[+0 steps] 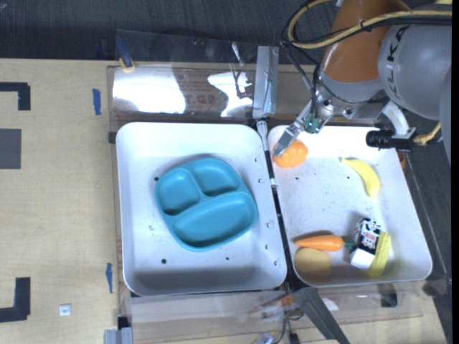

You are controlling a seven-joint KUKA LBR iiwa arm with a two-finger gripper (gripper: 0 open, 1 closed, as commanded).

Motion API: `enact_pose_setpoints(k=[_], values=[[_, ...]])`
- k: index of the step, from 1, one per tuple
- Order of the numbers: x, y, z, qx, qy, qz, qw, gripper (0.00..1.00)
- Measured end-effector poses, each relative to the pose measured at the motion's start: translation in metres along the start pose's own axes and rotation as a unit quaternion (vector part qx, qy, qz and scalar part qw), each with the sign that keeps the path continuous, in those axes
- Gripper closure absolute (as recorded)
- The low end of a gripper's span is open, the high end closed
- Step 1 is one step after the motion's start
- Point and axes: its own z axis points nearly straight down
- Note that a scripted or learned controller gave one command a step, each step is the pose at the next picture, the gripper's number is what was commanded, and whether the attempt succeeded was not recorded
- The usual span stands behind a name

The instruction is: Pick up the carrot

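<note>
Right bin [412, 192]: carrot [320, 243] well apart from end effector [287, 139].

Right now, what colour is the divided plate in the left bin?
Bright blue; the divided plate shows clearly in the camera view.

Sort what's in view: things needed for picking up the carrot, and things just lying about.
Job: carrot; gripper; right bin.

Lying about: orange fruit; banana; potato; corn cob; blue divided plate; left bin.

Blue divided plate [206, 201] in left bin [136, 149]; orange [292, 154], banana [365, 175], potato [313, 262], corn cob [381, 254] in right bin [409, 192].
</note>
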Motion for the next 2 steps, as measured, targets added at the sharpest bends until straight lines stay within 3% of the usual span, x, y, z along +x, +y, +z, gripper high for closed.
enact_pose_setpoints(k=[1,2], values=[[0.043,-0.012,0.0,0.0,0.001,-0.118,0.993,0.0],[0.042,-0.011,-0.012,-0.003,-0.001,-0.117,0.9931,1.0]])
